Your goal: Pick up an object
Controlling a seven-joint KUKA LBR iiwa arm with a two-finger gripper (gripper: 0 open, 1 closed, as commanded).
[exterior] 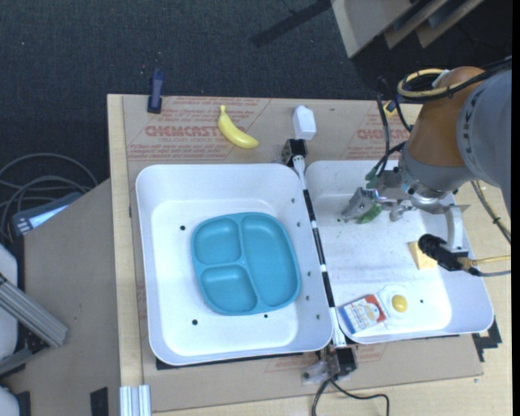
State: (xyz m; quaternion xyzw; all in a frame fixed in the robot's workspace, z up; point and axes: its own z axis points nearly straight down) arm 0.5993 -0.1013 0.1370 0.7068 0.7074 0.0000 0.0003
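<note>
Cardboard bench, glossy white bins, ridged teal tray

The tabletop is covered in brown cardboard printed with red lettering, and around it on the far and left sides lies dark, speckled carpet. Left of the tabletop, grey cables loop over the carpet above a lower tan board, and a grey metal bar lies slantwise on that board near the view's left edge. Beyond the tabletop's far right corner stands pale beige furniture, partly cut off.
</note>
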